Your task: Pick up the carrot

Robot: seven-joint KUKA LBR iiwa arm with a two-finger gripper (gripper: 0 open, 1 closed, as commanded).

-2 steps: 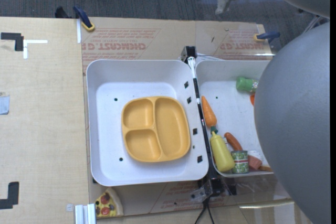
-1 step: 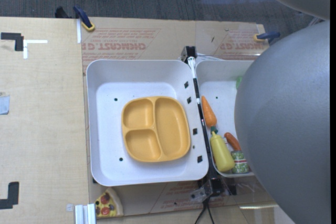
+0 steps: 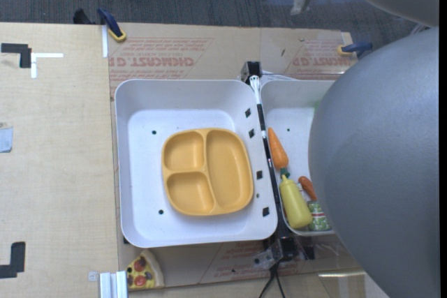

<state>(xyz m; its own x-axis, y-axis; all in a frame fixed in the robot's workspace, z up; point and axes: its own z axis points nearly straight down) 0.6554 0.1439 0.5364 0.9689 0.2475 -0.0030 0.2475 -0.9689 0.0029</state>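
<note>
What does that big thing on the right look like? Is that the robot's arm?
Yes, that is the arm. Seen this close, it is a smooth, rounded grey shell with a matte finish. A second rounded grey section sits above it at the top right corner.

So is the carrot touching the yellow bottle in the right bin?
Cannot tell. In the camera view the carrot's lower tip meets the yellow bottle's cap, but the slanted angle shows no plain contact or gap.
</note>
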